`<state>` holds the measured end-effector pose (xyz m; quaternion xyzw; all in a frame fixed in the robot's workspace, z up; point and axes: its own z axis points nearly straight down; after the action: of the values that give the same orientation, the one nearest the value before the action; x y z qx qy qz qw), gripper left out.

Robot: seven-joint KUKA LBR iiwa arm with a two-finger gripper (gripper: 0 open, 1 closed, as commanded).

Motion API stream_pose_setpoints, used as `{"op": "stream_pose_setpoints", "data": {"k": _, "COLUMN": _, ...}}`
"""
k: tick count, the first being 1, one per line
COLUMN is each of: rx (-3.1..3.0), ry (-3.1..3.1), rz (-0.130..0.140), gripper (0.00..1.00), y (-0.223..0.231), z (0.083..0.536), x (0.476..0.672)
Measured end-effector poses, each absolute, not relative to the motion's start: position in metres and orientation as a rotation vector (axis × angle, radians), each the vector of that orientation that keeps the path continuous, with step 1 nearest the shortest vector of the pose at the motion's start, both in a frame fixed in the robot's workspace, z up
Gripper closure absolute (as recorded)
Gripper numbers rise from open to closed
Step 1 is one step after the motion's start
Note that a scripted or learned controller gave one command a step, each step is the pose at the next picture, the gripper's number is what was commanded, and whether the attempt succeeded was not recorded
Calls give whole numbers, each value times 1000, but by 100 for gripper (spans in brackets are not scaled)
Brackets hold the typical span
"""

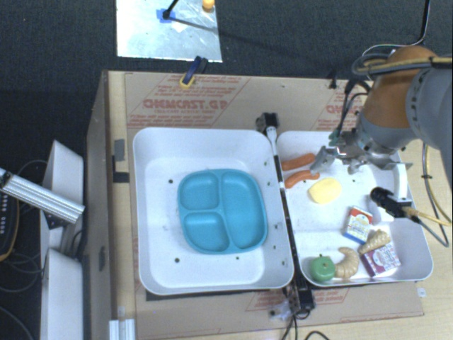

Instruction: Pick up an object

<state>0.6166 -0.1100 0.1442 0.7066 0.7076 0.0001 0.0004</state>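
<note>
Cardboard-topped bench point(212, 105), two glossy white bins. Left bin point(152, 154): blue three-part tray point(221, 210). Right bin point(417, 257): gripper point(327, 159), finger state unclear, over orange sausages point(297, 171).

Fixed overhead, slanting onto both bins point(212, 142)

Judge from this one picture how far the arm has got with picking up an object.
Done: the gripper has reached into the right bin, close above the carrot and sausage. In hand: nothing shows between its fingers. Left: grasp and lift. The yellow block, apple, croissant and cartons lie loose in that bin; the blue tray sits in the left bin.
</note>
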Motion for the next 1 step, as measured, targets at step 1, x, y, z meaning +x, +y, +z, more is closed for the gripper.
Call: {"op": "stream_pose_setpoints", "data": {"k": 1, "rx": 2219, "ry": 2223, "rz": 0, "gripper": 0, "y": -112, "z": 84, "x": 600}}
